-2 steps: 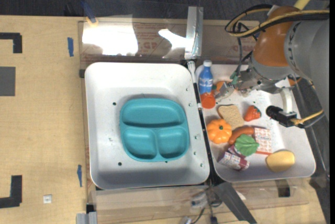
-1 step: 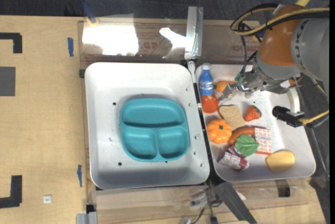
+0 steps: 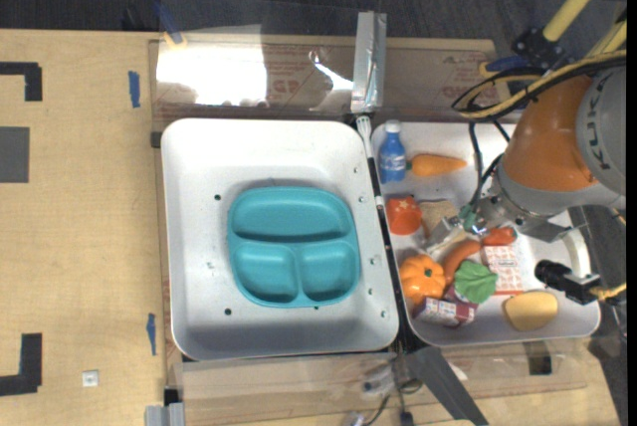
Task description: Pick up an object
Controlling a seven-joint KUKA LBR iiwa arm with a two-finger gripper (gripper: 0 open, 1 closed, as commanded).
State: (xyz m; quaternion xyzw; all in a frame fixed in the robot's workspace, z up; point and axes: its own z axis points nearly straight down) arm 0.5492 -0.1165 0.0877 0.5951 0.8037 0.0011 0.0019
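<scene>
The right bin (image 3: 587,319) holds a heap of toy food. A blue bottle (image 3: 392,155) and an orange carrot (image 3: 436,165) lie at its far end. A red-orange cup (image 3: 403,215) sits by the left wall, with an orange pumpkin (image 3: 421,277) nearer the front. A green leafy piece (image 3: 477,281), a purple box (image 3: 447,311), a red-and-white packet (image 3: 506,265) and a tan potato (image 3: 530,309) lie toward the front right. My gripper (image 3: 477,223) is low over the middle of this heap, beside a small red piece (image 3: 500,236) and an orange sausage shape (image 3: 458,257).
The left bin (image 3: 189,215) carries a teal divided plate (image 3: 294,243). A clear plastic sheet and a metal post (image 3: 368,61) stand behind the bins. The orange-banded arm (image 3: 552,150) and its cables cover the right bin's far right corner.
</scene>
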